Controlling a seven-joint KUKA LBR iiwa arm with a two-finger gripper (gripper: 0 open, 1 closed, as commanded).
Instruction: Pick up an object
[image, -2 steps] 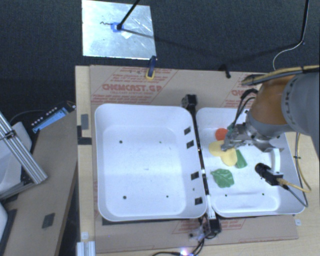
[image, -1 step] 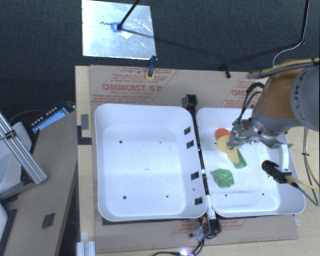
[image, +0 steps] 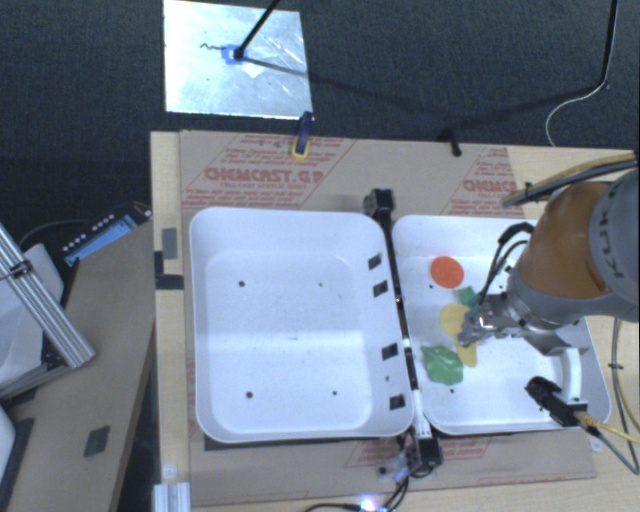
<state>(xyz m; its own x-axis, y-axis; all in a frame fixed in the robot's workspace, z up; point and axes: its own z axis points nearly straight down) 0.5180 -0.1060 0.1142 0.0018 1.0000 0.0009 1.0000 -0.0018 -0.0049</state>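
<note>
In the right bin (image: 500, 415) lie an orange disc (image: 447, 270), a small light-green piece (image: 466, 296), a yellow object (image: 453, 317) and a flat green object (image: 443, 365). My gripper (image: 476, 328) hangs low over the bin's left half, right beside the yellow object and just above the green one. A yellow bit (image: 468, 355) pokes out under the gripper's tip. The arm's grey and orange body covers the bin's right half.
The left bin (image: 290, 320) stands next to the right one, with a black-clipped divider (image: 398, 320) between them. Both rest on a cardboard sheet (image: 260, 165). A shiny metal plate (image: 237, 60) lies farther back.
</note>
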